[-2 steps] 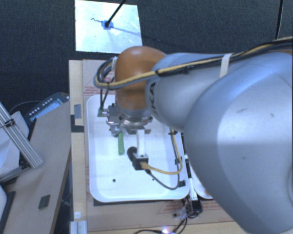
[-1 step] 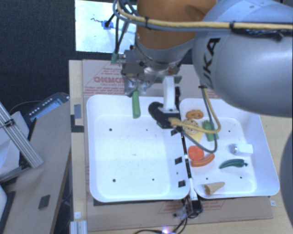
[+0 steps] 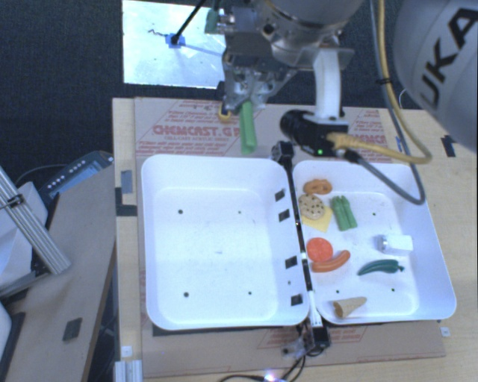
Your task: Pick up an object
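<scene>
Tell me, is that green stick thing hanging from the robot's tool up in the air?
Yes. The green stick hangs upright from the tool, pinched at its top end, above the bench beyond the left bin.

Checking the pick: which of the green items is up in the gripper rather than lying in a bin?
The plain green stick hangs between the gripper fingers; the ridged green bundle and dark green pepper lie in the right bin.

The top edge is cutting off the arm (image 3: pixel 299 19), and the right edge is cropping its grey housing (image 3: pixel 441 67). The gripper (image 3: pixel 243 101) is covering the upper end of the green stick (image 3: pixel 247 128), so the finger contact is staying unclear. The small white object (image 3: pixel 393 242) is blurring beyond naming. The left edge is clipping a metal rail (image 3: pixel 30 231).
</scene>
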Controlling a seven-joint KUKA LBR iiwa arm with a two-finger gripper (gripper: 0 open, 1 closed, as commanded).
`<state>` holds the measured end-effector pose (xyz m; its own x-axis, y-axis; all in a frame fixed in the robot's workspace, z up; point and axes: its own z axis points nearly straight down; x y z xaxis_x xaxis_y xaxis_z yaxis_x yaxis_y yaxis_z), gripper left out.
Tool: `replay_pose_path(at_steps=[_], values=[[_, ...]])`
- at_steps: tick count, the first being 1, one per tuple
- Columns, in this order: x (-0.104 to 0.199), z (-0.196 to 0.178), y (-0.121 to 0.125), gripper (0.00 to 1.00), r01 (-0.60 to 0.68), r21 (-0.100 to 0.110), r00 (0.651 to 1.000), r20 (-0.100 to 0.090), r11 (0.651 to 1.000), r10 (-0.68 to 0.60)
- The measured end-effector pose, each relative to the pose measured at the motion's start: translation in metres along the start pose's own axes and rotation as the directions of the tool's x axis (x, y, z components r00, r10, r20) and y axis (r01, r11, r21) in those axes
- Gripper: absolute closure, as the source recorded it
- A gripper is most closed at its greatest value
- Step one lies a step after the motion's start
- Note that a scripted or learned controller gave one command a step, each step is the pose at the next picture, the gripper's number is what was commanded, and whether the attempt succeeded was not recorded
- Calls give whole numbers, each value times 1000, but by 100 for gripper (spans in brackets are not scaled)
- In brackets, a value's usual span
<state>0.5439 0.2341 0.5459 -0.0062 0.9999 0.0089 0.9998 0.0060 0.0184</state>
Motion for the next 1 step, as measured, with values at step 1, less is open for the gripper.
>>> replay_pose_path(at_steps=[1], values=[[-2,249,-64,100,-4,34,1000,15,999,4]])
